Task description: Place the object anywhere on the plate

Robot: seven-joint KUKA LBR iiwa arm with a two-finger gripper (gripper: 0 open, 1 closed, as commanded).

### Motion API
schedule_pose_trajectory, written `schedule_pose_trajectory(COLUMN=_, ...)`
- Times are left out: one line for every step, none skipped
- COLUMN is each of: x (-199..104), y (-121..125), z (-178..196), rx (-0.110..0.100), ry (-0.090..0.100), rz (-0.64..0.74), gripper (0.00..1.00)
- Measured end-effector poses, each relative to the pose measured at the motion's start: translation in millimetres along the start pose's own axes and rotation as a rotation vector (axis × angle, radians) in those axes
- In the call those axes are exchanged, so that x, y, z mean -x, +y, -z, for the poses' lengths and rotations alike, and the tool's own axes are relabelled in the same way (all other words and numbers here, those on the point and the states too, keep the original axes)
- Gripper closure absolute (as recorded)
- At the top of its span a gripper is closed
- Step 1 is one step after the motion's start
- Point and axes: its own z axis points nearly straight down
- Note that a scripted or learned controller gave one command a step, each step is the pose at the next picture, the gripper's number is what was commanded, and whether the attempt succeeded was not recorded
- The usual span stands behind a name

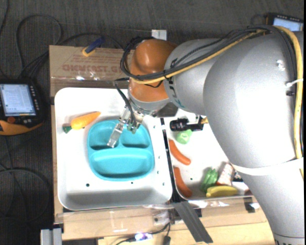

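**Gripper over the plate's far compartments**

Your gripper (123, 129) hangs above the blue plate (121, 165) in the left bin (71, 188); whether it carries anything, you cannot tell; the carrot (81, 120) lies just left of the plate, on the bin floor; if that is your object, lower squarely, grip mid-body, lift clear of the rim.

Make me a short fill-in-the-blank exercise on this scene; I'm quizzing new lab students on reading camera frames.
1. The divided plate in the left bin is coloured ____.
2. The toy carrot lies in the ____ bin.
3. The tool hovers over the plate's ____ edge in this view.
4. The yellow banana lies in the ____ bin.

Missing words: blue; left; upper; right
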Motion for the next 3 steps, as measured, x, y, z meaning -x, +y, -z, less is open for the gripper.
schedule_pose_trajectory(x=3.0, y=3.0, z=12.5, rx=0.013, ry=-0.011, rz=-0.003, gripper=1.00)
schedule_pose_trajectory(x=-18.0, y=-75.5, z=94.1, rx=0.006, ry=-0.012, rz=0.095, gripper=1.00)
schedule_pose_trajectory(x=-26.9, y=-89.2, z=106.5, rx=0.030, ry=-0.057, rz=0.318, gripper=1.00)
